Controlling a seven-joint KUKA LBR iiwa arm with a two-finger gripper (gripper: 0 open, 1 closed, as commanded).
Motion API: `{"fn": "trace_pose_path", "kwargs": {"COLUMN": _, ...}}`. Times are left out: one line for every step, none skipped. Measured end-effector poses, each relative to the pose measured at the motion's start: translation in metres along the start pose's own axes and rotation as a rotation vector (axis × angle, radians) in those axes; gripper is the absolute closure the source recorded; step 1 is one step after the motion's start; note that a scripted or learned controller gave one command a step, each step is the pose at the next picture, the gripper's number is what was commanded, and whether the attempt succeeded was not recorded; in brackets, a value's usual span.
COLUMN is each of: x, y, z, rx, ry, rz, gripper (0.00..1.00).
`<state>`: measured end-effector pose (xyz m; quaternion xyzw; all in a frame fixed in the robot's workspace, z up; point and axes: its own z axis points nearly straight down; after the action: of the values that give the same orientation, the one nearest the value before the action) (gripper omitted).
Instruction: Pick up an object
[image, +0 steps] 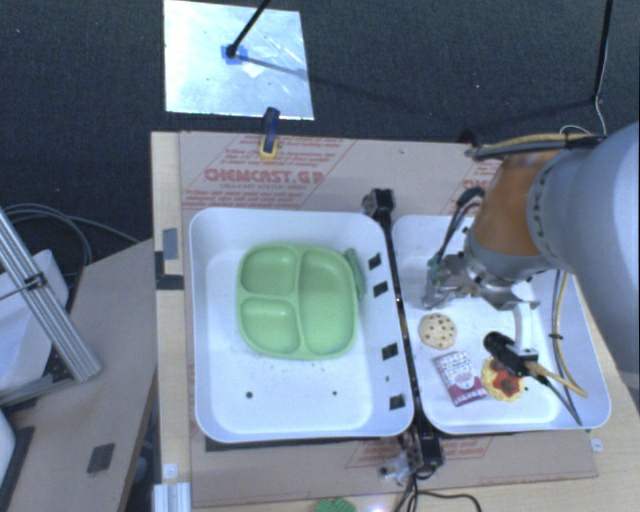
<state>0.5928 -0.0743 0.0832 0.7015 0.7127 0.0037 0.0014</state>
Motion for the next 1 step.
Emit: {"fn": "trace_pose_path", "kwargs": {"x": -0.0006, "y": 0.0551, "z": -0.1089, "rx": -0.009, "ry": -0.006, "rz": 0.008, "gripper": 1.00}}
